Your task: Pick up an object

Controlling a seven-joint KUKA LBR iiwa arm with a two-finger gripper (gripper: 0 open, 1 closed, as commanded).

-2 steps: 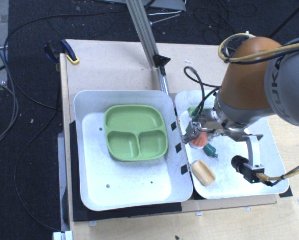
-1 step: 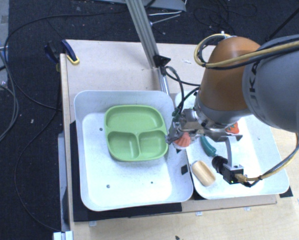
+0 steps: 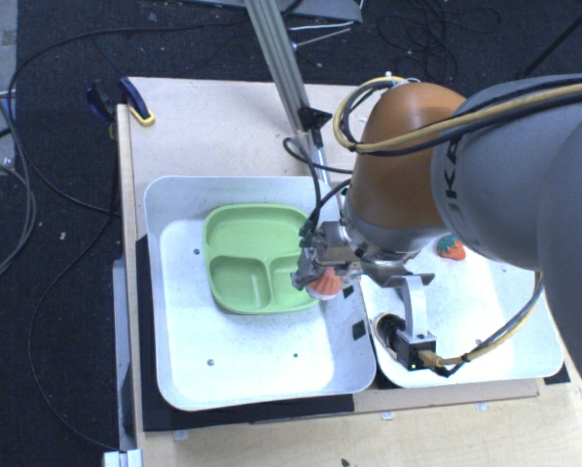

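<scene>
My gripper (image 3: 319, 272) hangs over the right edge of the green divided plate (image 3: 250, 259), which lies in the left bin (image 3: 174, 358). A small orange-pink object (image 3: 323, 283) sits between the dark fingertips, just above the plate's right rim, and the fingers are shut on it. The arm's orange band and grey wrist hide the bins' shared middle edge behind the gripper. Another small orange object with a green bit (image 3: 452, 249) lies in the right bin (image 3: 525, 358), close under the arm.
The plate takes up the upper middle of the left bin, with bare white floor in front of it. A small black piece (image 3: 357, 330) lies at the left bin's right edge. A slanted metal rail (image 3: 276, 52) rises behind the bins.
</scene>
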